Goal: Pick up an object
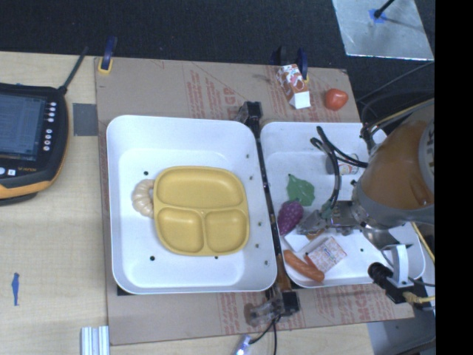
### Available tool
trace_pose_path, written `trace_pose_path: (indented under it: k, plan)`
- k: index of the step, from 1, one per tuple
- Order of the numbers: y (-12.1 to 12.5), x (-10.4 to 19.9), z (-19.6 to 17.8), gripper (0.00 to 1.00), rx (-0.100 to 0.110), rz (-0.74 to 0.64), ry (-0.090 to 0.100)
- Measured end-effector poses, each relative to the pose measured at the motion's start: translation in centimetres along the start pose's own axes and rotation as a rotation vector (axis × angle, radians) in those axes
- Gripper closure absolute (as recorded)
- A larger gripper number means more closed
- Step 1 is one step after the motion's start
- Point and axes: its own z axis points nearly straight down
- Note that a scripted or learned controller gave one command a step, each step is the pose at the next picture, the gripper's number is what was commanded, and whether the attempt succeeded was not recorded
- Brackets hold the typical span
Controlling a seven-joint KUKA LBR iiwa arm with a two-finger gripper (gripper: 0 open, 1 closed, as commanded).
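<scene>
Faint red print runs along the brown cardboard sheet (222,87) on the worktop, too washed out for us to read. The grey arm (395,180) leans over the right white bin (295,135), its gripper (319,226) low beside the purple grape bunch (289,217). We can't tell the finger state; cables blur it.

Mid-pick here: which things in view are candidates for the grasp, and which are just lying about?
In play, in the right bin:
purple grapes
green leafy piece
orange carrot
small packet
end effector, low beside the grapes

Lying about:
yellow divided tray and beige piece in the left bin
small carton
red tomato
teach pendant
</scene>
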Motion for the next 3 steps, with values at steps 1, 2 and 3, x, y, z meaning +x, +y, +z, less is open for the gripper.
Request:
trace_pose_path:
  k: [1,2,3]
  plan:
    - [9.9,-0.2,1.6,0.0,0.012,0.003,-0.003]
    - [1.0,-4.4,1.5,0.0,0.012,0.001,0.0]
    - [1.4,-4.4,0.4,1.0,0.003,-0.004,-0.002]
